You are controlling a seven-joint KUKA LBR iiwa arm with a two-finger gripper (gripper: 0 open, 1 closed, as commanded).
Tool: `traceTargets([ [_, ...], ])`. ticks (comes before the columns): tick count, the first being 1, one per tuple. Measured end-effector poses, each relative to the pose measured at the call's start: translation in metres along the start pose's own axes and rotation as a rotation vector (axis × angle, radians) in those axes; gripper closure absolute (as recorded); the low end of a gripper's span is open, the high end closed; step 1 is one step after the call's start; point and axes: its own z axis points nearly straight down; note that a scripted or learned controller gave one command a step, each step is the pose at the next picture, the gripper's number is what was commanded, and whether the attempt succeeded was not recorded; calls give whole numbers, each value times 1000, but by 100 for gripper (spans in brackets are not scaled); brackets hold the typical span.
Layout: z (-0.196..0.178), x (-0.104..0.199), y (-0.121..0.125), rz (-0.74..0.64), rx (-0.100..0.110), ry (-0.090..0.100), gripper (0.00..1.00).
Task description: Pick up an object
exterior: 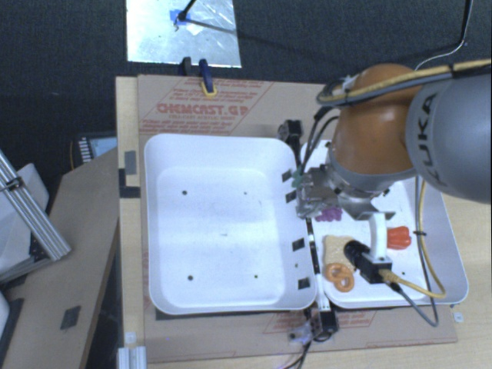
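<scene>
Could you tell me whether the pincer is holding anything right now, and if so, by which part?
It cannot be told: the pincer hangs low over the right bin, next to a purple object, but the wrist hides any hold.

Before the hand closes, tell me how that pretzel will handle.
The pretzel looks small and thin, so probably light. Its open loops suggest it may snag a fingertip. Lying flat in the right bin, it should slide rather than roll.

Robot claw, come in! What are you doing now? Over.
Claw low over right bin, near purple piece. Pretzel, orange piece loose. Arm covers much of the bin.
</scene>
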Motion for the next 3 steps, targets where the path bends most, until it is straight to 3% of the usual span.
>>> traceTargets([
  [1,-154,-7,-29,-13,-18,6,100],
  [2,-253,40,-30,-18,-14,8,100],
  [3,-281,82,-30,-17,-6,6,100],
])
